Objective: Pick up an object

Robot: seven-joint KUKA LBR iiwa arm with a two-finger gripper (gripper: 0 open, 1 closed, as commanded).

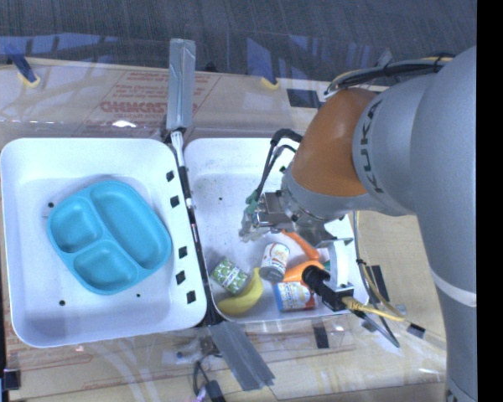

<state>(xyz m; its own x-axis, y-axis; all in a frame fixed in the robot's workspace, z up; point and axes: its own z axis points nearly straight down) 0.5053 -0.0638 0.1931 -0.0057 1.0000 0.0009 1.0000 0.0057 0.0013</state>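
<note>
In the right bin (222, 170), several small objects lie clustered at the near end. They are a green-patterned can (228, 275), a yellow banana (246, 296), a small white bottle with a red label (274, 260), an orange piece (301, 259) and a blue-and-orange can (292, 296). My gripper (254, 222) hangs over the middle of this bin, just up and left of the white bottle. Nothing shows between its tips, and the wrist hides part of the orange piece.
The left bin (21, 182) holds a blue divided plate (109, 235). A grey divider bar (181, 82) rises between the bins at the far side. The grey arm with its orange band (339, 153) covers the right bin's right side.
</note>
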